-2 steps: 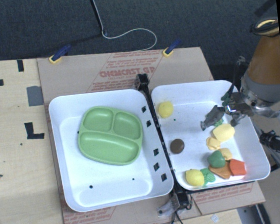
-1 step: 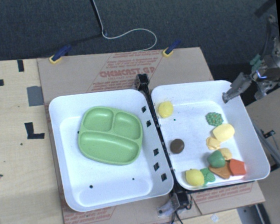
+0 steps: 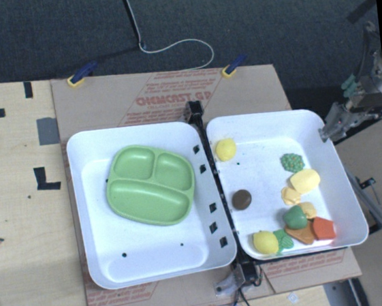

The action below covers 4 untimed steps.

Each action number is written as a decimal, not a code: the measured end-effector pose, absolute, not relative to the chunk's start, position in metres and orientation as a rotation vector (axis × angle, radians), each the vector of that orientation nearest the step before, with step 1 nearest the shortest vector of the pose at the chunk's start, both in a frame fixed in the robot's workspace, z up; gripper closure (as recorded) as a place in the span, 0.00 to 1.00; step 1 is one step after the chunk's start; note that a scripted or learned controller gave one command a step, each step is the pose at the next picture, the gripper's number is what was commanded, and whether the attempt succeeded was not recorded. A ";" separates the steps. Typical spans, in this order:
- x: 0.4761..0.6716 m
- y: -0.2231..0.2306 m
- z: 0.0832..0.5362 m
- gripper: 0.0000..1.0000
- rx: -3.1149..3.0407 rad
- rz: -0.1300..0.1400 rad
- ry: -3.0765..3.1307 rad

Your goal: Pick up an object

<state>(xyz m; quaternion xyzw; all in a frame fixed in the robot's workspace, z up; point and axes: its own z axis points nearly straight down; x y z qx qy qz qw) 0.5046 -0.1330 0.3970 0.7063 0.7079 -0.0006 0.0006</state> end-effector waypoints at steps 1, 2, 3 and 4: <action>0.482 -0.082 0.323 1.00 2.223 -0.009 2.233; 0.484 -0.052 0.415 1.00 2.211 0.009 2.223; 0.485 0.042 0.467 1.00 2.207 0.008 2.232; 0.483 0.095 0.417 1.00 2.217 -0.007 2.231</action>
